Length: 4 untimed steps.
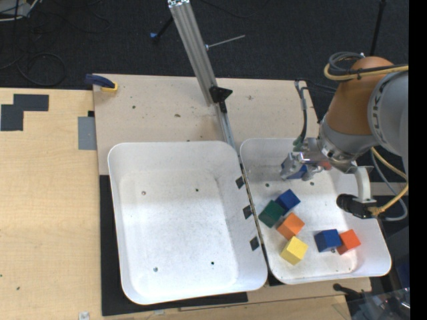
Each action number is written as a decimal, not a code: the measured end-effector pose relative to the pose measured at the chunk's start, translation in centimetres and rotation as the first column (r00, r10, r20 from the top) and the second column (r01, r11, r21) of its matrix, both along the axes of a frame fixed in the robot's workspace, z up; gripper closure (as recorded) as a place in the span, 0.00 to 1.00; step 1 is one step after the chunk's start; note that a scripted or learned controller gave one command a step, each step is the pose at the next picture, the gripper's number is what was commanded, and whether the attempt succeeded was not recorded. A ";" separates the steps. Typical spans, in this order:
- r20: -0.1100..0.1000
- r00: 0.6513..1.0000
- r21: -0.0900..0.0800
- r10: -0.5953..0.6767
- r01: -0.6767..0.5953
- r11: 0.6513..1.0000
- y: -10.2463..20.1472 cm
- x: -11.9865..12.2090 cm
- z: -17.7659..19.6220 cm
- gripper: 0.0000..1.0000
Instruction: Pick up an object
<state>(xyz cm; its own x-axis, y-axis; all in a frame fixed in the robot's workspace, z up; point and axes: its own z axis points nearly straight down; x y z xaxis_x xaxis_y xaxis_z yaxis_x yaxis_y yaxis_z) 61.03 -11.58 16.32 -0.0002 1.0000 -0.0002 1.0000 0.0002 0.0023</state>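
Two white bins share the bench; my gripper (298, 166) hangs over the right bin (373, 262), grip state unclear, with the blue block (289, 199) nearest, just below toward the front.

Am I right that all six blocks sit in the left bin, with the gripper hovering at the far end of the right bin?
Not quite. The camera view shows the blocks lying in the right bin, not the left bin. The rest holds: there are six blocks, and the gripper hovers at the far end of the right bin.
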 end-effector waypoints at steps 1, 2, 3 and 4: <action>-0.001 1.000 0.000 -0.005 0.005 1.000 -0.9 -0.4 5.0 1.00; -0.004 1.000 0.001 0.000 0.000 1.000 -0.9 -0.4 6.1 1.00; -0.007 1.000 0.003 0.004 -0.004 1.000 4.2 -1.1 6.5 1.00; -0.008 1.000 0.003 0.004 -0.004 1.000 9.9 -3.4 7.1 1.00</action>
